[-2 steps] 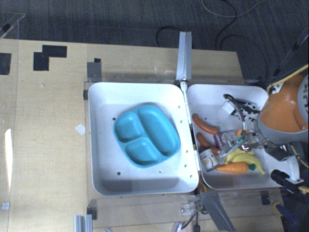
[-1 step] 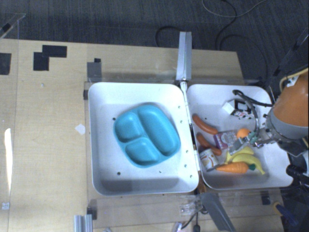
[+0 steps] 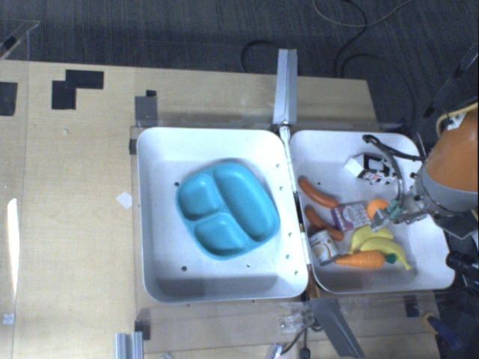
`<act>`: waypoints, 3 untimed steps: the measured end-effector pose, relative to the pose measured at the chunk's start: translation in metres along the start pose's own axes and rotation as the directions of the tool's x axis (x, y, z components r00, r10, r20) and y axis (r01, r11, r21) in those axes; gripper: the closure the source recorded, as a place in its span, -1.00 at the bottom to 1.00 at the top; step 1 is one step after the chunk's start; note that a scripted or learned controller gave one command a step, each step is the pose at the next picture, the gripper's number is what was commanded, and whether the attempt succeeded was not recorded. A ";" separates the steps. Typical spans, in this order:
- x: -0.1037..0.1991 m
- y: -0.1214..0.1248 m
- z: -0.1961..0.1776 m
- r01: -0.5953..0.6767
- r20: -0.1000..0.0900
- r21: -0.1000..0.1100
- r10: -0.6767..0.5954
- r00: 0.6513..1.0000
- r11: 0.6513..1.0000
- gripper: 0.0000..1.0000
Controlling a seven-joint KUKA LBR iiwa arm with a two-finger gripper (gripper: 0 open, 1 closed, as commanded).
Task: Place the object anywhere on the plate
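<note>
Here the pincer [image 3: 391, 214] hangs near the right bin's [image 3: 329, 144] crowded toys.

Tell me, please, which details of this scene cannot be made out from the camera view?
- Gripper: too small and cluttered to tell whether it grips anything; it sits among the toys in the right bin.
- Purple packet: label too small to read.
- Small item beside the carrot: partly covered, identity unclear.
- Arm: cut off by the right edge.
- Blue plate: fully visible in the left bin.

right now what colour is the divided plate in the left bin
Light blue plate, seen in the camera view.
</note>
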State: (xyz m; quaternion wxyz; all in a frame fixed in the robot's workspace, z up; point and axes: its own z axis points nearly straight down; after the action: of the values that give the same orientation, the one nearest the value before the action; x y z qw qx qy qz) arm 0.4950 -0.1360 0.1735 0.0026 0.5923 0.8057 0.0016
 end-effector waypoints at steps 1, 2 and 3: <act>0.139 0.037 -0.010 0.097 -0.003 0.004 -0.097 0.995 0.995 1.00; 0.139 0.037 -0.010 0.097 -0.003 0.003 -0.097 0.995 0.995 -1.00; 0.139 0.039 -0.019 0.101 -0.003 0.002 -0.101 0.995 0.995 1.00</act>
State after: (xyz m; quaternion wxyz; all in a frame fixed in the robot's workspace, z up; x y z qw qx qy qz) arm 0.4906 0.0081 0.1921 0.0009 0.5508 0.8347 0.0013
